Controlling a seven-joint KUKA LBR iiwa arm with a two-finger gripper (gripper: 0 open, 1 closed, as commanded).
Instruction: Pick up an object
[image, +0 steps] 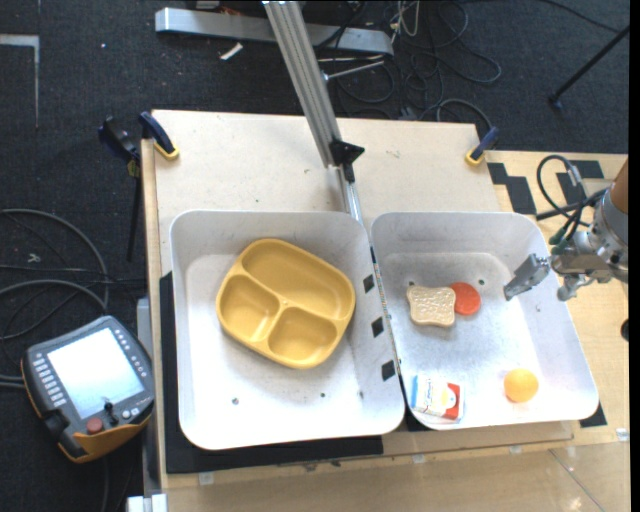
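Observation:
The right bin (560, 330) holds a tan bread slice (432, 305) with a red round piece (466, 298) touching its right side. An orange ball (520, 385) lies near the front right corner. A small white carton with red and blue print (437, 398) sits at the front left. My gripper (545, 282) hangs over the bin's right rim, open, with nothing between its fingers. It is to the right of the red piece and apart from it.
In the left bin (190, 300) lies a yellow divided plate (285, 302). A slanted metal pole (315, 90) runs from the back down to the divide between the bins. A teach pendant (85, 385) rests on the floor at left.

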